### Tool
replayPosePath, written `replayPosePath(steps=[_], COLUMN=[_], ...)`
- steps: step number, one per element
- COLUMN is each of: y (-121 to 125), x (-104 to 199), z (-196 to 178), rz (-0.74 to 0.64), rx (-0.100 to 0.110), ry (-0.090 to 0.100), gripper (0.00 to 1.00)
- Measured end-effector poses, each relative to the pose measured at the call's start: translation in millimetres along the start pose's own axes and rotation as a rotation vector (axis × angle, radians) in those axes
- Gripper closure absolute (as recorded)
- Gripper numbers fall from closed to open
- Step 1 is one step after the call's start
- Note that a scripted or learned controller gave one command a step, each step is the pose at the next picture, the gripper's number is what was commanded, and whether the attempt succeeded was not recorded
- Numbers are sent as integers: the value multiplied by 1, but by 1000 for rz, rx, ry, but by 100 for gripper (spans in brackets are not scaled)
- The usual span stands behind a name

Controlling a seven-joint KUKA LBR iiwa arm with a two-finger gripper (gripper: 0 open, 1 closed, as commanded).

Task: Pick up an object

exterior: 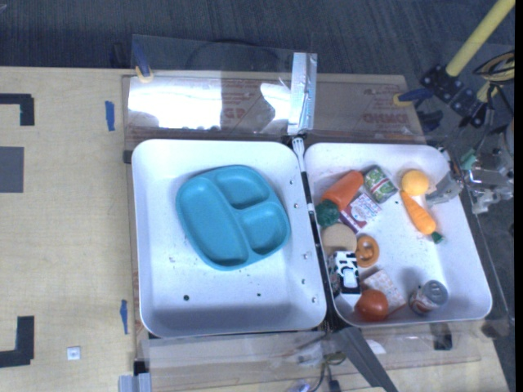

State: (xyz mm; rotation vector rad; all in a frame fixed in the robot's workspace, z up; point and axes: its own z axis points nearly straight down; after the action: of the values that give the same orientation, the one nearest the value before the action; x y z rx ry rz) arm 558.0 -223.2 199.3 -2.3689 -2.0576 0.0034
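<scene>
A: Where is the claw (pixel 454 183) seen?
B: At the three o'clock edge of the right bin (pixel 466 256), over its rim. Whether its fingers are spread or closed cannot be told; nothing is seen between them.

A: What is found nearest to it?
B: A yellow ball (pixel 414 180) lies just beside it at nine o'clock, touching the top of a toy carrot (pixel 419 214) that runs toward five o'clock.

A: And further out?
B: A green-labelled packet (pixel 378 184) and an orange block (pixel 343 188) are placed toward the bin's eleven o'clock. A pretzel (pixel 367 251) sits near the centre. A red tomato (pixel 373 304) is seen at six o'clock and a small can (pixel 428 296) at five o'clock.

A: The left bin (pixel 163 284)?
B: A blue divided plate (pixel 233 215) is held in it. Both bins are carried by the tabletop (pixel 57 219).
</scene>
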Motion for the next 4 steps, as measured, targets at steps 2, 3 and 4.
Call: replayPosePath(steps=[2,3,4], y=[12,28,29], x=[9,17,8], z=[58,62,47], rz=[34,103,110], rx=[-39,-58,-67], ry=[-2,-4,-21], gripper=[0,0,100])
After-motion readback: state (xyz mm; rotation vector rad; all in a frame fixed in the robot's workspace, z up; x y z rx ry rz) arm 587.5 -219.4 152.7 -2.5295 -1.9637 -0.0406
